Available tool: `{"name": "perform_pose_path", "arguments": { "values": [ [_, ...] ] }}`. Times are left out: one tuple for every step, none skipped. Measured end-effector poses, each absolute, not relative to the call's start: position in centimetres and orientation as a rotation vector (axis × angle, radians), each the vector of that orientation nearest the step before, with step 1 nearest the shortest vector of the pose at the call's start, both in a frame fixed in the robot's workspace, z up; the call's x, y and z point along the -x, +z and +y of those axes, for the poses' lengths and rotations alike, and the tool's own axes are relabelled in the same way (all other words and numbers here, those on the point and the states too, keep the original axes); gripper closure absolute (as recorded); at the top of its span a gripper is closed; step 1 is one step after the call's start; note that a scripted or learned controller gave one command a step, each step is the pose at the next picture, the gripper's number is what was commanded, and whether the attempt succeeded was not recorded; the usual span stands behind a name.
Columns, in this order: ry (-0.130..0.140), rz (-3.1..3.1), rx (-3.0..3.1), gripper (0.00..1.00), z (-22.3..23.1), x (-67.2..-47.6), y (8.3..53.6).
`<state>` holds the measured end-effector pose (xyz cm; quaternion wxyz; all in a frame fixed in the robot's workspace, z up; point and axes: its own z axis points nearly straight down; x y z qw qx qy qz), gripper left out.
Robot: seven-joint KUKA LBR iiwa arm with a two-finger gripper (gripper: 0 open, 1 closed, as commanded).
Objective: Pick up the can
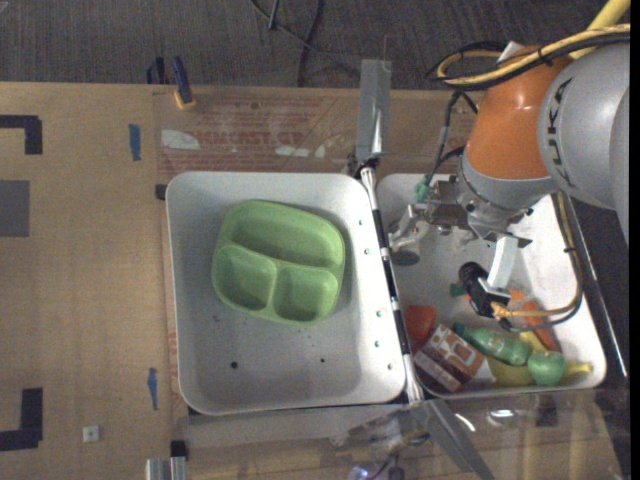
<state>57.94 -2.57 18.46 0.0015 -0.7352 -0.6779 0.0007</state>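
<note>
The can [450,357], brown and red with a pale label, lies on its side at the front left of the right bin [570,268]. It leans among other items there. My gripper [407,234] hangs low over the back left part of that bin, close to the wall between the two bins. It is well behind the can and apart from it, with nothing visibly held. The grey and orange arm [520,138] reaches in from the right above the bin.
Beside the can lie a green bottle [493,343], a yellow banana [520,374], a red piece [420,321] and an orange piece [530,316]. A green divided plate [280,261] sits in the left bin [200,358].
</note>
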Motion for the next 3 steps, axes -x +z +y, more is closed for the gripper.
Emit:
{"name": "perform_pose_path", "arguments": {
  "values": [
    [0.000,-2.127,2.310,1.00,-2.6,-58.0,19.4],
    [-0.002,-2.127,2.312,1.00,-2.6,-58.1,20.4],
    [-0.001,-2.006,2.420,1.00,-0.5,-62.1,18.5]
  ]
}}
